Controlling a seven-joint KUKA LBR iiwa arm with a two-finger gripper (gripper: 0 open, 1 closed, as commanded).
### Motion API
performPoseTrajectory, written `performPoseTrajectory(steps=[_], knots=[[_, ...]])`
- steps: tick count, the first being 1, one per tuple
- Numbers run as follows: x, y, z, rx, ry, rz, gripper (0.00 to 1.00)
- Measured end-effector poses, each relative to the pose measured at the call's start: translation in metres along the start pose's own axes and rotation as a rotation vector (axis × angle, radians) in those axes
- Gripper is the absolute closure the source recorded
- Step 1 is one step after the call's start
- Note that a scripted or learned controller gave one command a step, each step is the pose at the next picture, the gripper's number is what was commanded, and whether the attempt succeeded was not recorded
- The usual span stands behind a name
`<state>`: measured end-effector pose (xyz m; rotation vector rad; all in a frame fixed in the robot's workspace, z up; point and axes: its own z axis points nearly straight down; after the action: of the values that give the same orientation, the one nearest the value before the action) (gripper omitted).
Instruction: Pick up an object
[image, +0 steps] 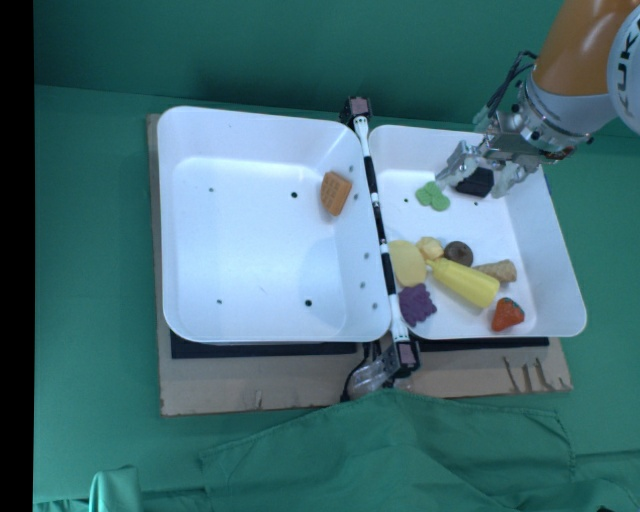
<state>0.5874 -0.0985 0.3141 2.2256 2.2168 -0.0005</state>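
My gripper (478, 176) hangs over the far part of the right bin (545, 250), open. A small dark object (476, 183) lies between its spread fingers, which do not grip it. Just left of it sits a green piece (433, 196). Nearer the front of this bin lie a pale yellow piece (407, 263), a small yellow lump (431, 247), a brown ring (459, 253), a yellow corn cob (465, 282), a tan cone (497, 270), a purple grape bunch (416, 303) and a red strawberry (507, 315). An orange waffle piece (336, 192) leans in the left bin (230, 250).
The two bins meet along a black-and-white divider rail (377, 225). Both stand on a cardboard sheet (250, 385) over green cloth. A fold of green fabric (400, 450) lies at the front. The arm's orange band (585, 45) is at the top right.
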Motion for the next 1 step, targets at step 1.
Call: performPoseTrajectory(steps=[1], knots=[[-0.0197,0.0289,0.0954,0.008,-0.001,0.002,0.00]])
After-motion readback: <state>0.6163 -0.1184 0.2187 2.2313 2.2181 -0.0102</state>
